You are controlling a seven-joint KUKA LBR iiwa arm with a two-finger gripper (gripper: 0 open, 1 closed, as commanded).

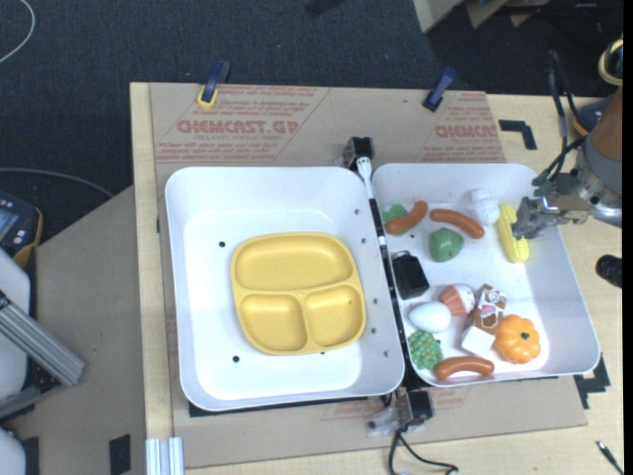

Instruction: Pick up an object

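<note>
My pincer [529, 218] hangs at the right rim of the right bin [579, 310], just beside the yellow corn cob [513, 236]; I cannot tell from this angle how it is set, and nothing shows gripped in it. The corn lies upright along the bin's right side, close to a small white piece [484, 205].

The right bin carries the rest of the pickable things: 2 sausages [406, 218] near the top (1 angled by a green leafy bit, the other [458, 222] lying above a green apple [446, 244]), a black block [408, 274] against the left wall, a white egg [429, 317], a broccoli floret [425, 348], a third sausage [463, 368] at the bottom rim, an orange pumpkin [518, 339], and a brown-and-white cake slice [485, 312] between egg and pumpkin.

The left bin [198, 265] holds 1 yellow tray [297, 293] with 3 compartments. Both bins sit side by side on the brown surface [148, 146], with 2 clamps [211, 85] on its far edge.
</note>
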